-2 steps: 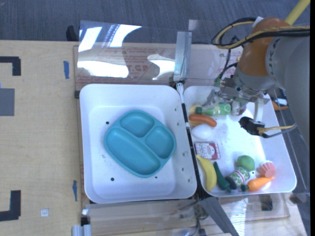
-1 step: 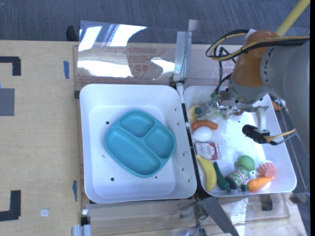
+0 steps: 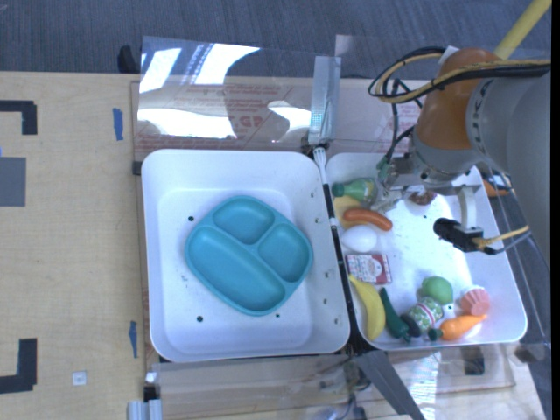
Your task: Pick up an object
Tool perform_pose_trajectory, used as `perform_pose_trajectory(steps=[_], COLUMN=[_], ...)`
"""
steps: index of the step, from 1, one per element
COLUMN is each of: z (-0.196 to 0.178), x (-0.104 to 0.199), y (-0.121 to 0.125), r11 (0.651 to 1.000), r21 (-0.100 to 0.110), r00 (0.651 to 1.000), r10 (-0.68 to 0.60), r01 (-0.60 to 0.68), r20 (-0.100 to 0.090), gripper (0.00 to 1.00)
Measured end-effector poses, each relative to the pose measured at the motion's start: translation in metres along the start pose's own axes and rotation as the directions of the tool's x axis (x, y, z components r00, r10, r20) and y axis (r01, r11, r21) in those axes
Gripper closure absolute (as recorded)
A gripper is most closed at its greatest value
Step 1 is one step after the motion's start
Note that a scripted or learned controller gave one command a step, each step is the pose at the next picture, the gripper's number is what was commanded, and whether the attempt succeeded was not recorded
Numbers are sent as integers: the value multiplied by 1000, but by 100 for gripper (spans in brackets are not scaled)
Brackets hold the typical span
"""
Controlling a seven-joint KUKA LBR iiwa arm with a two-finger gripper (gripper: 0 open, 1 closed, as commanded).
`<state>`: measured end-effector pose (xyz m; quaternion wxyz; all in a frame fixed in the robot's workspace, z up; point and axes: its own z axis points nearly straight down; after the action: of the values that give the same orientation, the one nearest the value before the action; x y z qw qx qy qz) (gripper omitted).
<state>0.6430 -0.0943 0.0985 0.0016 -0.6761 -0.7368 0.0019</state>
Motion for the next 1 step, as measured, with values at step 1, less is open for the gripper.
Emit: perform_pose_trajectory(steps=[1], z=[-92], x=[30], y=[29], r11=[1000], r21=[-15], r00=[1000], r10=[-23], r01=[23], r20=[1], gripper=[100])
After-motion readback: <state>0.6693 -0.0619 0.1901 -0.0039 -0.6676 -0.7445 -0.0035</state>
